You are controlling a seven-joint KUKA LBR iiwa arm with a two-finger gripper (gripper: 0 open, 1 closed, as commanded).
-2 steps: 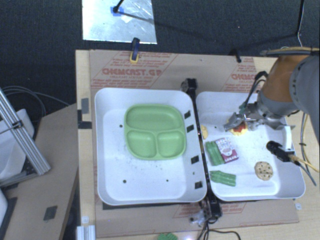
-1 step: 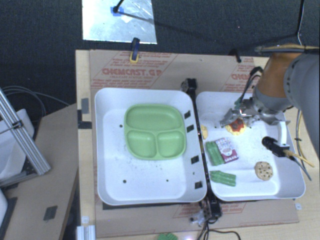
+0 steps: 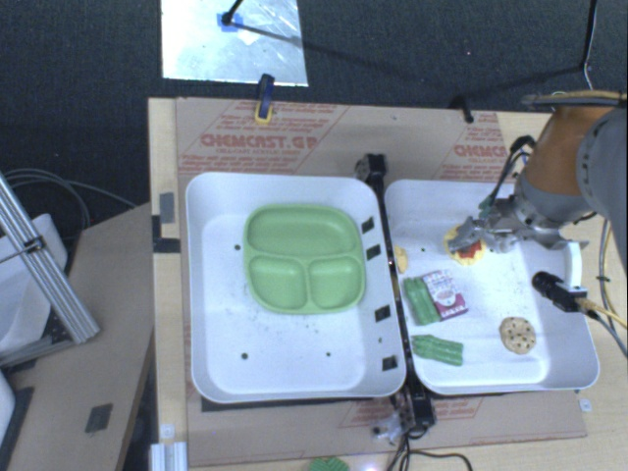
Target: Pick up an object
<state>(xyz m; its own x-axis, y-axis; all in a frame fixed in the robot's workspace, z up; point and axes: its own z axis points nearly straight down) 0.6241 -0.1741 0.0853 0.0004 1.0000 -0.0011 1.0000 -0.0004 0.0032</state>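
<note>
**Gripper low in the right bin**

Cardboard [image 3: 294,137] under both bins reads "CHEMCAST GP". Right bin [image 3: 579,361]: green bar [image 3: 437,349], packet [image 3: 436,296], cookie [image 3: 517,335]. Gripper [image 3: 471,238] touches a red-yellow toy [image 3: 468,250]; finger state: cannot tell. Left bin [image 3: 211,361] holds a green tray [image 3: 302,258].

Green plate [image 3: 302,260] (white bins [image 3: 211,292])
</note>
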